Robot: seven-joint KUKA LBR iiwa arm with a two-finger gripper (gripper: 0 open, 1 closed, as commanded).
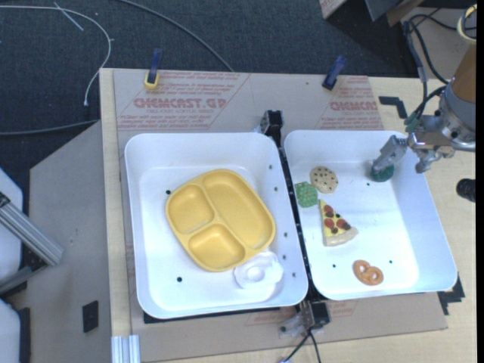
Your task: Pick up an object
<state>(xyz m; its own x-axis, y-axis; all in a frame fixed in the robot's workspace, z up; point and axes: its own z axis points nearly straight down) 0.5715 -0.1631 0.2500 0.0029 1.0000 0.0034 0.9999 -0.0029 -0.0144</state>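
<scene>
1. Leftmost, the left bin (144, 203) sits on the desk (113, 127), holding a yellow divided plate (219, 218) with three compartments, turned at an angle.
2. Just beside the plate's lower right corner lies a white fried egg toy (257, 272), touching the plate's edge.
3. Next, the right bin (423, 263) lies beside the left one, their rims meeting along the middle.
4. Along its left wall sits a small green piece (306, 194), with a round cookie (324, 178) just above and to its right.
5. Below these lies a pizza slice (334, 224), its point aimed toward the cookie.
6. Lower down, near the front wall, rests a pretzel (368, 272), well apart from the pizza slice.
7. Farther right, near the back right corner, a dark green object (382, 172) sits on the bin floor.
8. Finally, the jaws (389, 157) hang right over that green object, reaching from the right; whether they are open, closed or gripping it, I cannot tell.
</scene>
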